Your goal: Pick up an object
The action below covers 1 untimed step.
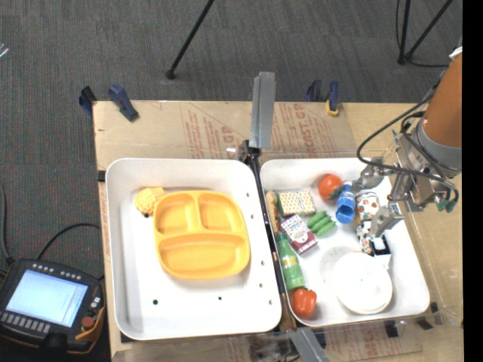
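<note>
My gripper [376, 199] hangs over the right side of the right bin [417, 277], with its two grey fingers [370, 177] spread apart, so it is open. A small white box with coloured spots [367, 207] lies between the fingers; I cannot see them pressing on it. Just left of it is a blue cup [346, 206], with a red tomato [330, 185] beyond that. A small black item [380, 245] lies just below the gripper.
The right bin also holds a cracker box [296, 201], a pink carton [299, 234], green pods [323, 223], a green bottle [290, 262], a red pepper [304, 302] and a white round plate [364, 281]. The left bin [121, 277] holds a yellow divided tray [201, 232] and a yellow corn piece [148, 198].
</note>
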Motion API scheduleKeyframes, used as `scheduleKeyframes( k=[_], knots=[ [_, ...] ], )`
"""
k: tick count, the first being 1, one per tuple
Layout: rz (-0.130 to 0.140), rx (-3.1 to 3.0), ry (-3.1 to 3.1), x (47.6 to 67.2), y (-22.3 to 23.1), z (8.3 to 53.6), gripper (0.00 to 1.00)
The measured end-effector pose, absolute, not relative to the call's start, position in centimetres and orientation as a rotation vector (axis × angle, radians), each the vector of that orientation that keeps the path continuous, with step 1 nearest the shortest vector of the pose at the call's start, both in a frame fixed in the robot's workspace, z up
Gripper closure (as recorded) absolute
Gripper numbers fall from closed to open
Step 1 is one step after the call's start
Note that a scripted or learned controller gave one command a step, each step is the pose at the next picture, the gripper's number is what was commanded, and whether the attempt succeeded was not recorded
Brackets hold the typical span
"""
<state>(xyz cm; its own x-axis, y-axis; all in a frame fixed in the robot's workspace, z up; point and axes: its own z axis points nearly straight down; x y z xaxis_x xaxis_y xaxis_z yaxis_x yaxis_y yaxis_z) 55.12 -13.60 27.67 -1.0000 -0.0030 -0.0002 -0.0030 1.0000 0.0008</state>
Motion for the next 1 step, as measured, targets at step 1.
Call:
scheduleKeyframes(
  k=[1],
  knots=[
    [0.009,0.121,3.153,60.07,-19.66,12.61,0.00]
  ],
)
